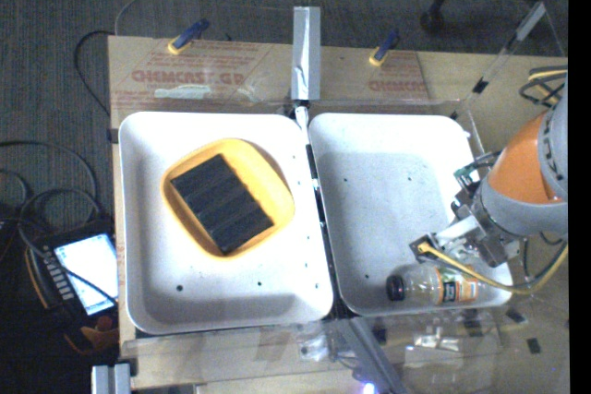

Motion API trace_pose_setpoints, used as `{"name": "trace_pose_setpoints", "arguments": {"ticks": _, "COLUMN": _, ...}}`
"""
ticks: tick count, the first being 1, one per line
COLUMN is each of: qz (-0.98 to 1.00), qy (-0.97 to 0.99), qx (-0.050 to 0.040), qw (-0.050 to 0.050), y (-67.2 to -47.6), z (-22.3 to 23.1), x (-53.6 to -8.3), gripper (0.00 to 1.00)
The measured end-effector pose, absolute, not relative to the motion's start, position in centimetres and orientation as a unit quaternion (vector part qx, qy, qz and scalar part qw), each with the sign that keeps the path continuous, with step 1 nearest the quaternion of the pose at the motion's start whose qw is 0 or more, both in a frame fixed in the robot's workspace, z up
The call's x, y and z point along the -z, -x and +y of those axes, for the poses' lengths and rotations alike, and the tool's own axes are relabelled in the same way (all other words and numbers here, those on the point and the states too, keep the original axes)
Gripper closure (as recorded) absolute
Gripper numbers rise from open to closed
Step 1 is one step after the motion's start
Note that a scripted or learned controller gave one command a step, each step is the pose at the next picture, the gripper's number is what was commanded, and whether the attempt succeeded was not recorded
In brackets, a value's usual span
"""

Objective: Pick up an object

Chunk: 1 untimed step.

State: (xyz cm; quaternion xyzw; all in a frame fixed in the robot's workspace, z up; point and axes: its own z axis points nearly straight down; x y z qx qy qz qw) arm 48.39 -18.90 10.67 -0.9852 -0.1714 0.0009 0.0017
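A clear plastic bottle [441, 289] with a black cap lies on its side along the front wall of the right bin [388, 171], cap pointing left. My gripper [473, 243] hangs just above and behind the bottle, at the bin's right side, under the arm's orange band. In the left bin [148, 291] rests a yellow dish [268, 166] with a black ridged slab [222, 203] lying inside it.
Bare floor of the right bin stretches to the left and back of the gripper. A metal divider post [306, 51] stands behind where the two bins meet. Clamps and cardboard lie along the bench's back edge.
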Motion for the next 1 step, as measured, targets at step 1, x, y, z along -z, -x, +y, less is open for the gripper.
{"name": "trace_pose_setpoints", "arguments": {"ticks": 1, "qz": -0.143, "qy": 0.99, "qx": -0.0015, "qw": 0.0, "y": -50.46, "z": -16.58, "x": -21.4, "gripper": 1.0}}
